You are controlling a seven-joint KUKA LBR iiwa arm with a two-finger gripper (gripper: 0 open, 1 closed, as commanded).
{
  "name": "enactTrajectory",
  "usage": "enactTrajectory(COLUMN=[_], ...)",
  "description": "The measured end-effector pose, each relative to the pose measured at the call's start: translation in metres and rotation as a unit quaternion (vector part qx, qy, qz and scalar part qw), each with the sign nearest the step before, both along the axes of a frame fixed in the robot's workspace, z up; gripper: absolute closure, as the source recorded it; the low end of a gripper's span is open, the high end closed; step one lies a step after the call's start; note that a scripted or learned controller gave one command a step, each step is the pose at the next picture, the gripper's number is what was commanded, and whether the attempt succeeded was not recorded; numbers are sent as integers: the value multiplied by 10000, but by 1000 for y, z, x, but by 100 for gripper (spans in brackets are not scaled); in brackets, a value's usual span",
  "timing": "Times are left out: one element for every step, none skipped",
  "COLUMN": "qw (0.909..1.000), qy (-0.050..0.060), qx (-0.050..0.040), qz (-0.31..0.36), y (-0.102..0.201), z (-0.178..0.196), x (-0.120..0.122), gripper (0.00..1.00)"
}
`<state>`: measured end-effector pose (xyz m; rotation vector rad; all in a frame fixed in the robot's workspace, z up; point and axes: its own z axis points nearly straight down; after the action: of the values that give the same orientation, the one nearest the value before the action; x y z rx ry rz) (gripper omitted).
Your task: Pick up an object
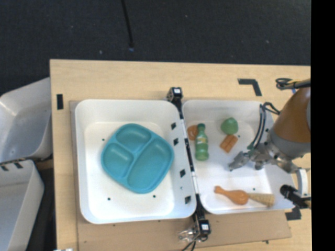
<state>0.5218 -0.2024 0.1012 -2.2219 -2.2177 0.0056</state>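
On the pale wooden counter (pixel 63 192), the left shallow white plastic bin (pixel 89 203) holds a teal plastic divided tray (pixel 137 157), lying flat near the bin's middle and a little toward the divider between the bins.

In the right shallow white plastic bin (pixel 220 106), close to its left wall, a small green plastic bottle (pixel 201 142) lies with its cap pointing toward the far rim; a small orange piece (pixel 192 132) sits just beside it, touching or nearly touching its upper left side. Further right, a round green ball-like object (pixel 229 125) rests near the far wall, with a short orange block (pixel 228 143) just below it, tilted. Along the near side lies a tan wooden piece with a rounded head and narrow handle (pixel 233 195), and against its right end a pale ribbed cone (pixel 261 198).

The end effector (pixel 238 162) hangs over the bin floor between the orange block above it and the tan wooden piece below it, apart from both, and well right of the green bottle. Its dark fingers (pixel 235 164) point left, and nothing is seen between them; how wide they stand cannot be told. The grey arm with its orange band (pixel 296 119) comes in from the right.
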Motion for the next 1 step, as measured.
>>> enactTrajectory(qw=[10000], qy=[-39], qx=[-5], qz=[-16], y=[-1], z=[14], x=[2], gripper=[100])
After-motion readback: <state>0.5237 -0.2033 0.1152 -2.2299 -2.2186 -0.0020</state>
